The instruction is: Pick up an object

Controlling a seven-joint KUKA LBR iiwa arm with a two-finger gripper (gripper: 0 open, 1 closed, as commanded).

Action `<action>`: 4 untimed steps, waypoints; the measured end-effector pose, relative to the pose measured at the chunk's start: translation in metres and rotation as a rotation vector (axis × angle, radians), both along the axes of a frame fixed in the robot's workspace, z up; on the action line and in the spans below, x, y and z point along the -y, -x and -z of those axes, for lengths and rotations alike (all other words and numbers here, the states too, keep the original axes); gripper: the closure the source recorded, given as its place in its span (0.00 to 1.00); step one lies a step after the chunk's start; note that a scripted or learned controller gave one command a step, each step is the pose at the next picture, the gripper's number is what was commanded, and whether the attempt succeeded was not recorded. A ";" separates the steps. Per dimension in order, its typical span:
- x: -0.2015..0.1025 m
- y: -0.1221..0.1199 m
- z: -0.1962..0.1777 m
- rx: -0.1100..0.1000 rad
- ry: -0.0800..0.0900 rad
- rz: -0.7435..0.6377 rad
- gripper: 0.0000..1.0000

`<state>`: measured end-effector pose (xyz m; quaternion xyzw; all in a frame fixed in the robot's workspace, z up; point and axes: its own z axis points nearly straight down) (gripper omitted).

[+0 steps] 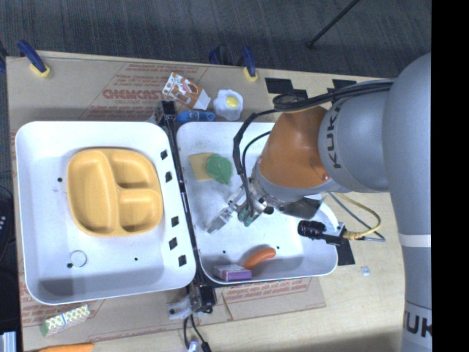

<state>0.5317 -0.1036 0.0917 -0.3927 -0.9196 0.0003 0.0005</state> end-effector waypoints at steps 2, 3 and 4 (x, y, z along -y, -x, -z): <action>-0.001 0.056 -0.032 -0.003 -0.002 -0.338 0.00; 0.005 0.052 -0.002 0.011 0.004 -0.709 0.00; -0.004 0.049 -0.003 0.019 0.009 -1.033 0.00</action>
